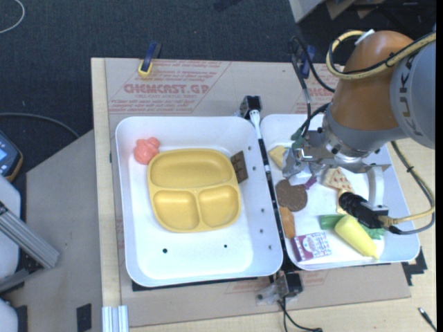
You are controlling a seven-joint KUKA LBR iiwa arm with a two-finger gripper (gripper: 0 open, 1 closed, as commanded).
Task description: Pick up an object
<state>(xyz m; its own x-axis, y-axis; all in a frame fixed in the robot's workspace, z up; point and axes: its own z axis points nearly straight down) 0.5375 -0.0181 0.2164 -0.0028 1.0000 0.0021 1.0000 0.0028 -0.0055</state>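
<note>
The end effector [302, 163] hangs low over the right bin [398, 251], just above a brown round cookie [291, 196]; I cannot tell its state. The left bin [131, 206] holds a yellow divided plate [194, 189]. Both bins rest on a cardboard-covered tabletop [173, 85] over dark carpet [104, 12].

The tabletop [173, 88] is a pale board with red printed lettering across its far part. Two shallow white bins rest directly on it, touching along their inner rims. Taking the left bin [131, 206] as landmark, the right bin [405, 247] sits just beside it on the arm's side. Beyond the left bin's far left corner, a blue and yellow clamp [147, 60] grips the tabletop's far edge.
</note>
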